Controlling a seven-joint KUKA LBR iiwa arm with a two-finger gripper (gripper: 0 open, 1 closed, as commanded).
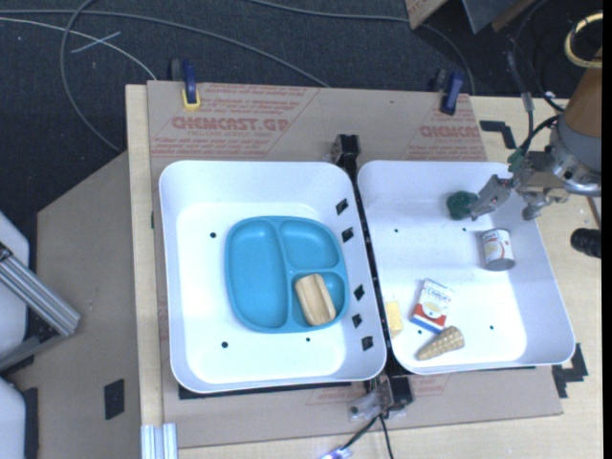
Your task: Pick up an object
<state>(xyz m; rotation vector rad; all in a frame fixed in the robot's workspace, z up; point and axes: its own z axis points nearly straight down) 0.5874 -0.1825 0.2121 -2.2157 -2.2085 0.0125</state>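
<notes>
we see two shallow white bins side by side on the brown cardboard-topped counter (277, 113). the left white bin (191, 285) carries a blue plastic divided plate (268, 266), and a tan bread-like roll (315, 297) lies in the plate's near right compartment, its long axis running near to far with a slight lean.

the right white bin (535, 314) carries the loose things. a small dark green rounded object (461, 203) sits toward the far side, just left of the gripper (512, 197). a short white can with a red label (495, 249) lies on its side nearer to us, its long axis running roughly far to near, one grey end facing the near side. a small white, red and blue carton (431, 305) lies flat near the middle of the bin, tilted so its long axis runs from far right to near left. just nearer, a tan waffle cone (440, 343) lies with its long axis left to right, its tip toward the left. a small yellow piece (393, 317) rests at the bin's left wall.

the grey arm reaches in from the right, and its gripper hangs over the far part of the right bin, between the green object and the bin's right side. we cannot tell how its jaws are set, and we see nothing held in it.
</notes>
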